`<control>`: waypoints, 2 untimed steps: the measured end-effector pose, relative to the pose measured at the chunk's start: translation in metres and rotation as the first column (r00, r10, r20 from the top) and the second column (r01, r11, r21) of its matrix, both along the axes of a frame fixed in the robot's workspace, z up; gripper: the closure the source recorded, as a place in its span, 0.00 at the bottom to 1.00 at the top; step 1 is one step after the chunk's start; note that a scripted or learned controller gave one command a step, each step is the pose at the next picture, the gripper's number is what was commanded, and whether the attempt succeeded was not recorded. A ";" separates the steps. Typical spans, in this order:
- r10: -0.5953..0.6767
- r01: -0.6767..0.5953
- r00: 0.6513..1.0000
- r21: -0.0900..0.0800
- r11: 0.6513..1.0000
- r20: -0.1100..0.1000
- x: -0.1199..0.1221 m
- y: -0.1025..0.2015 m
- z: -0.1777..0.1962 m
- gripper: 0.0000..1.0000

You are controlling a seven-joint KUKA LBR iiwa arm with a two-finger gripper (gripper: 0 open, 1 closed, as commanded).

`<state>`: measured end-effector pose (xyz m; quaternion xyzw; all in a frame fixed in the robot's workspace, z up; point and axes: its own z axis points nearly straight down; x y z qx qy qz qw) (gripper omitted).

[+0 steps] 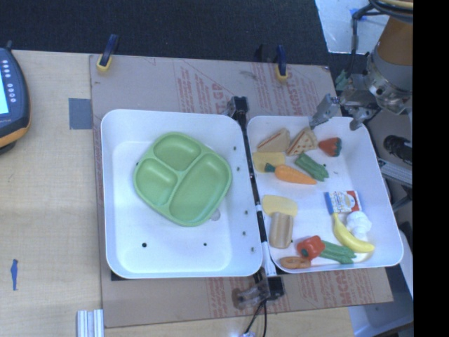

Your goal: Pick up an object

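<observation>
2 white bins sit side by side on the bench. Left bin (pixel 119 251) holds a green divided plate (pixel 184 178), 3 compartments, lying flat near the bin's middle. Right bin (pixel 382 188) holds the toy food: 2 bread wedges (pixel 289 141) at the top, strawberry (pixel 330 146) just right of them, green pepper (pixel 311 166) below, carrot (pixel 295 175) beside a yellow cheese piece (pixel 266 161). Lower down: a yellow slice (pixel 279 204) touching a tan cylinder (pixel 280 229), small carton (pixel 342 201), banana (pixel 350 236), red pepper (pixel 311 246). Gripper (pixel 341 111) hovers over the right bin's top right corner, fingers apart, nothing between them, well apart from the strawberry below it. Orange band on the arm (pixel 395 44) at the frame's right. A handheld controller (pixel 10 97) lies at the bench's left edge.
</observation>
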<state>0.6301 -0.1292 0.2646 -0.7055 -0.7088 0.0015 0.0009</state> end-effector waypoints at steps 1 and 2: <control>-0.003 0.003 1.000 0.000 1.000 -0.005 -0.038 -0.016 -0.030 0.00; 0.003 -0.003 1.000 0.002 1.000 -0.010 -0.018 -0.008 -0.139 0.00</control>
